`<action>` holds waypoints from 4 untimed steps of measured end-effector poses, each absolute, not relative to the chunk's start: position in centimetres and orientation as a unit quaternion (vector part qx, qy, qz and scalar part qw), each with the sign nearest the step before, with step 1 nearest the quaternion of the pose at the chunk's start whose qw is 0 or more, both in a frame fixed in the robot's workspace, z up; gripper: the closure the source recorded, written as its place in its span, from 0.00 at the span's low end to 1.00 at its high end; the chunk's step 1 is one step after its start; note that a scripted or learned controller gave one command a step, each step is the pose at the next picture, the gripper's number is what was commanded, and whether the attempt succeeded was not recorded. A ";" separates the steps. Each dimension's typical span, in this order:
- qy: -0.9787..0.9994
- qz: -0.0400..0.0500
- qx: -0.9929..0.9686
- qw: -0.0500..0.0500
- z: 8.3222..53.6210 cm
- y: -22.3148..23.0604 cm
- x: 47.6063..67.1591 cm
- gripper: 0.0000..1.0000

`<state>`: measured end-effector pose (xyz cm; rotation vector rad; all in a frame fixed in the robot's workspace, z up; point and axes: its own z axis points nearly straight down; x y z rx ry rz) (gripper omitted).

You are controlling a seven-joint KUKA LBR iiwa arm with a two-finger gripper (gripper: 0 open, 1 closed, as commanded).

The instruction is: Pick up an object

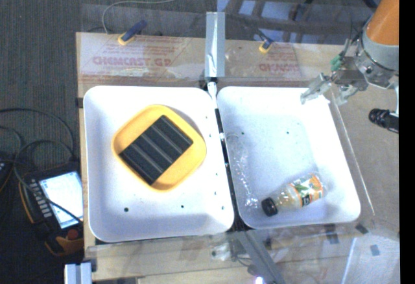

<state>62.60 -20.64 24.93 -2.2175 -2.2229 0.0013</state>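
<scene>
A small bottle [295, 194] with an orange label and a black cap lies on its side near the front of the right bin [285, 120]. A yellow rounded object with a black ridged top [159, 147] rests in the middle of the left bin [104, 211]. My gripper [326, 91] hangs over the far right corner of the right bin, well behind the bottle. Its fingers [312, 92] are spread open with nothing between them.
A crumpled bit of clear plastic [237, 163] lies along the left wall of the right bin. Two clamps [131, 32] hold the board behind the bins. A handheld device with cables [52, 195] sits on the floor at left.
</scene>
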 end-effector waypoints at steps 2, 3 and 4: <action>-0.784 -0.001 -0.620 0.003 10.5 -22.1 50.8 0.00; -0.812 0.000 -0.584 0.001 12.6 -20.5 48.4 0.00; -0.814 0.000 -0.581 -0.006 9.2 -18.8 48.6 0.00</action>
